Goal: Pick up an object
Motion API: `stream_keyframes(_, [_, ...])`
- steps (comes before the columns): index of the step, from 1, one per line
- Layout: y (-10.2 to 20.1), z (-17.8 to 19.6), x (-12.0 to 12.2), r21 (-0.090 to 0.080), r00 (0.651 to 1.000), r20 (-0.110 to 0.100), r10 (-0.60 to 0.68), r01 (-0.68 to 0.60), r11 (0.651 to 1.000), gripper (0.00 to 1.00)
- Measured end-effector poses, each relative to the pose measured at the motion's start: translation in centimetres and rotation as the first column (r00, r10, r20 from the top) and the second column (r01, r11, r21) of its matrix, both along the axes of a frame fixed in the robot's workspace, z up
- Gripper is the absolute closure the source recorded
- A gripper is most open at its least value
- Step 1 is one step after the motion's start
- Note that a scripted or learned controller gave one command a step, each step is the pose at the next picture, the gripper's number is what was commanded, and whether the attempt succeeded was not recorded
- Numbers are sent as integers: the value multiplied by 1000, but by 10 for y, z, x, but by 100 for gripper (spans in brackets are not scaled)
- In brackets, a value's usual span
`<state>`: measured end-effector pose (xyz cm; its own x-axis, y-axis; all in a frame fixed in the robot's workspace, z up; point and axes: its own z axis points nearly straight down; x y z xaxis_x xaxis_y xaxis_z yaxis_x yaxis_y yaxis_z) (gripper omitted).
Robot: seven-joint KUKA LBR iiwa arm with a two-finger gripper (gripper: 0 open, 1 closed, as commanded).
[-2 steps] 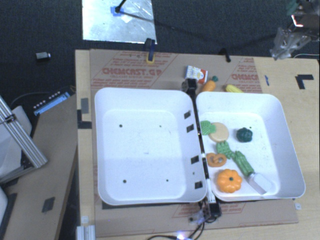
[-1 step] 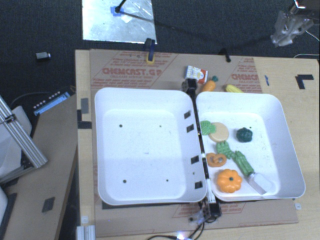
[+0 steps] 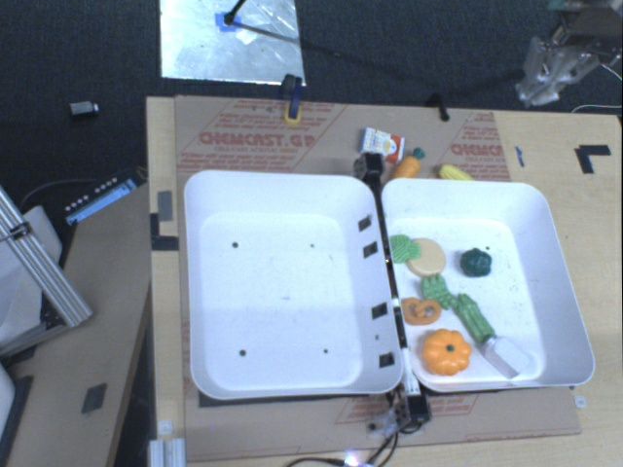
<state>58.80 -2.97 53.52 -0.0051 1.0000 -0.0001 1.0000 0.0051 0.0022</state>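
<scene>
End effector (image 3: pixel 557 66) raised off the worktop; finger state not discernible. Well below and left of it, in white plastic right bin (image 3: pixel 553 261): round orange pumpkin (image 3: pixel 446 351), dark green lump (image 3: pixel 476 262).

Toy food (image 3: pixel 447 351) in rt bin (image 3: pixel 545 224)

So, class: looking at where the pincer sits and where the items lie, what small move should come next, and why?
Probably swing the pincer left and toward the right bin, stopping above the orange pumpkin. The pincer sits at the upper right, beyond the bench, far from the items clustered in that bin, and the pumpkin lies fairly apart from its neighbours.
</scene>
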Motion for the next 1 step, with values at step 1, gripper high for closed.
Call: stream_keyframes(1, [-110, -1, 40, -4, 1000, 0, -13, 13, 1000, 100])
